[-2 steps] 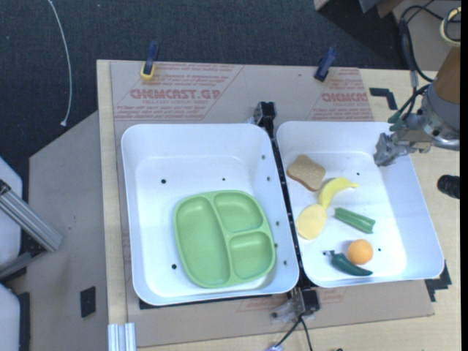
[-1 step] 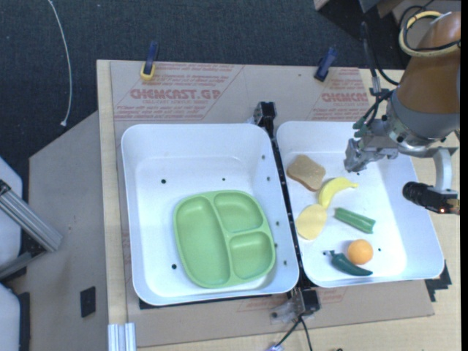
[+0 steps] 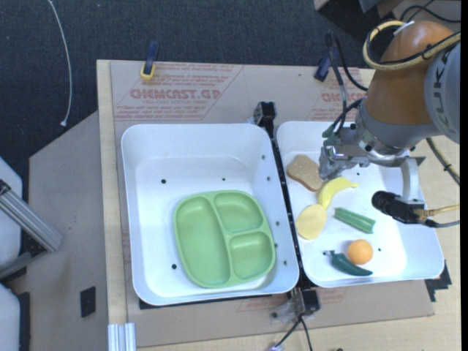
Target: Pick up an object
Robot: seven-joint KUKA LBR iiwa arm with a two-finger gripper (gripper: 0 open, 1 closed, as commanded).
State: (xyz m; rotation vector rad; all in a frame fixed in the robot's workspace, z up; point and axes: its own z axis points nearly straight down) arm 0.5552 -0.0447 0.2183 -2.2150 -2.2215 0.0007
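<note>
Two white bins sit side by side on the bench, and the right bin [image 3: 431,258] serves as the landmark. Inside it, near its upper left corner, lies a tan bread slice [image 3: 304,171]. Just below that, a yellow banana [image 3: 337,190] curves toward the bin's middle, with a pale yellow round piece [image 3: 311,221] lower down, close against the bin's left wall. A green stick-shaped piece [image 3: 355,219] lies near the bin's centre, and an orange ball [image 3: 359,251] rests toward the front edge, touching a dark green pepper-like piece [image 3: 348,264] that lies just inside the front rim. The gripper [image 3: 338,159] hangs over the bin's upper middle, directly above the banana's top end and beside the bread; whether it is spread or pressed together I cannot tell. Bare floor is left along the bin's right side and front right corner, though a black fitting [image 3: 393,205] on the arm overhangs part of it. The left bin [image 3: 146,159] holds a green divided plate [image 3: 223,236], with open white floor around its upper and left sides.
</note>
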